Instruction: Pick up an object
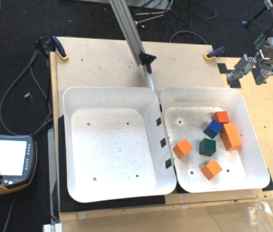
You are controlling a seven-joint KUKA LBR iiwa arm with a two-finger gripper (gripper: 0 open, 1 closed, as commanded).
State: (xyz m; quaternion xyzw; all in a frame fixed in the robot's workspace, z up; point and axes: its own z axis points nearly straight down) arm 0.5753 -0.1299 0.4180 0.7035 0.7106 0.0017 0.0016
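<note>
matte cuboid blocks [231,136] lie in the speckled white right bin [252,178].

You have a pale wooden bench [107,64] on a dark floor [15,13]. Cables [13,93] trail left, toward your pendant [7,163].

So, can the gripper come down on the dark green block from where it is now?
Probably yes. The gripper sits beyond the right bin's far corner, and the dark green block is uncovered, though the blue block is close.

even bright light, perhaps slightly soft
</note>
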